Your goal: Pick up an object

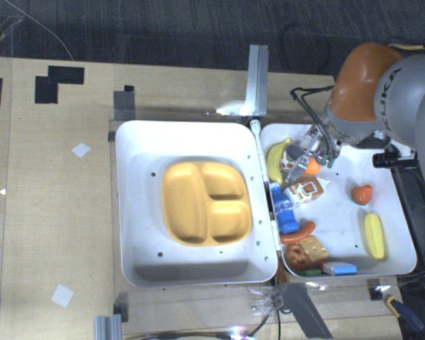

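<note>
Orange object [311, 167] beneath the gripper [302, 163] in your right bin [397, 211]; whether the fingers grasp it, you cannot tell.

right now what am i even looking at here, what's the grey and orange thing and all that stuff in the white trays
One camera looks down at a slant on a bench. The grey and orange thing is a robot arm reaching in from the right. Its gripper hangs low over the right bin, above a banana and a small orange item. That bin also has a blue bottle, a tomato, a corn cob and more toys. The left bin has a yellow divided tray. I can't tell whether anything is held.
</note>
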